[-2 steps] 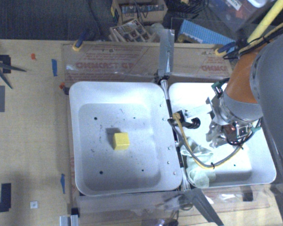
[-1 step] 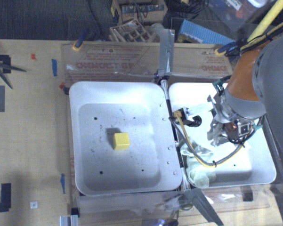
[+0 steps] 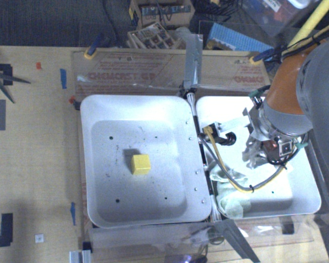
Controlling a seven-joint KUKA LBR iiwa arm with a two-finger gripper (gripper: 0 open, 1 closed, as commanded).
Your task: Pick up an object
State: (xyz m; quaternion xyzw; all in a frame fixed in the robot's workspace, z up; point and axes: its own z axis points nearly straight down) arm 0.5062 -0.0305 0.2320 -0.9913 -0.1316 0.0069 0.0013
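Hanging over the right bin (image 3: 309,199), gripper (image 3: 255,156) points down.

Grey arm (image 3: 317,92), orange band (image 3: 284,86)

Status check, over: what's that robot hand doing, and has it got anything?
Hand over right bin, grip unclear. Yellow block sits in left bin, untouched. Nothing blocking it.

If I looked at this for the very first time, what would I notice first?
Probably the little yellow block, sitting all alone near the middle of the left white bin. Next you'd spot the big grey robot arm with its orange band, leaning in from the right over the right bin, with its gripper low down inside it. A yellow cable curls along that bin's left side.
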